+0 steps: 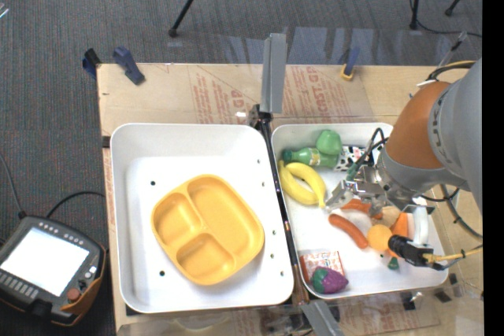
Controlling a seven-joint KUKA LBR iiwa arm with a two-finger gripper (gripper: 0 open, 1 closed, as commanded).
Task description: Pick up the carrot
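The carrot (401,225) looks like the orange tapered piece at the right side of the right bin (315,289), partly hidden by the arm's white and black fittings. My gripper (358,197) hangs low over the middle of that bin, left of the carrot and just above a red-orange sausage (349,230). A small orange-red piece (356,206) shows right under the gripper; I cannot tell what it belongs to. An orange ball (379,237) lies between the sausage and the carrot.
The right bin also holds a banana (303,182), a green bottle-shaped toy (315,153), purple grapes (329,280) and a small printed box (319,259). A yellow divided plate (207,228) sits in the left bin (126,169). A grey post (273,75) stands behind the bins.
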